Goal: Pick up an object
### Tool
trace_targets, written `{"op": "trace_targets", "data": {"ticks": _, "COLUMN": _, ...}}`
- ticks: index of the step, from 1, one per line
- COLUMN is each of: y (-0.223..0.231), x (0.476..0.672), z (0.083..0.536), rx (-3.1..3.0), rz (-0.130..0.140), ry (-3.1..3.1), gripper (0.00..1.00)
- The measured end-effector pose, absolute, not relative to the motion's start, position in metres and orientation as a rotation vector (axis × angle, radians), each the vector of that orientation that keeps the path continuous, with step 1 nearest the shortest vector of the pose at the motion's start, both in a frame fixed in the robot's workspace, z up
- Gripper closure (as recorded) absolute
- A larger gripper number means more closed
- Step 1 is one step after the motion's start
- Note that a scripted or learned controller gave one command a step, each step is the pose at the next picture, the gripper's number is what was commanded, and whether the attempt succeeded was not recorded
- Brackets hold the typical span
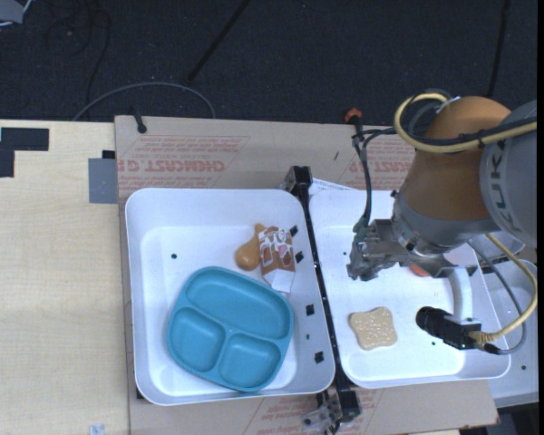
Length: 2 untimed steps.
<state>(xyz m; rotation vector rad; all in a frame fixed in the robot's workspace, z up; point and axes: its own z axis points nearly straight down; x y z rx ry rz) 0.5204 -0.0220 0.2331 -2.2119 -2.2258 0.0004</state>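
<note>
My gripper (367, 263) hovers just above tan cracker-shaped toy (374, 328) lying flat in right bin (408, 374); cannot tell gripper state. Toy looks light, stiff, thin; best pinched across its opposite edges.

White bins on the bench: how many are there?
2. The left white bin holds a blue divided plate and a brown gingerbread toy. The right white bin, beside it, holds a tan toast-shaped piece, with the arm above it.

We read upside-down reddish print, roughly "CHEMCRZT", on the brown cardboard sheet (208, 157), and the letters "KU" on the grey arm (517, 184).
</note>
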Motion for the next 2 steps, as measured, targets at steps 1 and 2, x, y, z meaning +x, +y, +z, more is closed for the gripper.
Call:
{"op": "trace_targets", "data": {"ticks": 1, "y": 0.022, "x": 0.528, "z": 0.227, "rx": -2.215, "rz": 0.003, "ry": -2.223, "gripper": 1.0}}
{"op": "trace_targets", "data": {"ticks": 2, "y": 0.07, "x": 0.537, "z": 0.226, "rx": -2.214, "rz": 0.002, "ry": -2.224, "gripper": 1.0}}
